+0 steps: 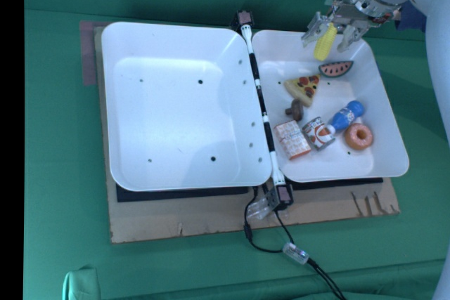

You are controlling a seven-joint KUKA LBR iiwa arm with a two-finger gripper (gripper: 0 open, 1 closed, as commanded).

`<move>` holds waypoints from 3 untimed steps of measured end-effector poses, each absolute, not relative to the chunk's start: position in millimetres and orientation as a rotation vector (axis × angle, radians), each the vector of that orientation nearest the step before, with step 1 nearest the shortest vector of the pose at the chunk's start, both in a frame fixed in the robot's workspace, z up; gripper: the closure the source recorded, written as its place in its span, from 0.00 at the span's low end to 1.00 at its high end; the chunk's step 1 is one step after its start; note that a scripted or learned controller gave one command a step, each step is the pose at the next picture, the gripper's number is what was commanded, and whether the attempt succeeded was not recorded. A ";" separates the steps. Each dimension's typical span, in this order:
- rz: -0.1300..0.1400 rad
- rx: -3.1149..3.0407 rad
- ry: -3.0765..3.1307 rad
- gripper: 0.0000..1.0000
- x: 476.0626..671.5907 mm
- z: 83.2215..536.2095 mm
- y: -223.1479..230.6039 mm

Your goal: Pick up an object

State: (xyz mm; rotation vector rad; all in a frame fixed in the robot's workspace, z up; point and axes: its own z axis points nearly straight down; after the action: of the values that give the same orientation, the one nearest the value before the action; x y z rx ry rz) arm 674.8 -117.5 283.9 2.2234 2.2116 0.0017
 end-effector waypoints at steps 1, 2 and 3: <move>0.005 2.221 2.206 0.00 653.7 193.3 -114.1; 0.010 2.221 2.192 1.00 656.1 207.9 -117.2; 0.008 2.218 2.207 1.00 694.4 346.6 -106.9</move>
State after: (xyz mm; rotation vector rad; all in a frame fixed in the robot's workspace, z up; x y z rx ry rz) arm 694.4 -106.9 346.6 2.2176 2.2070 0.0079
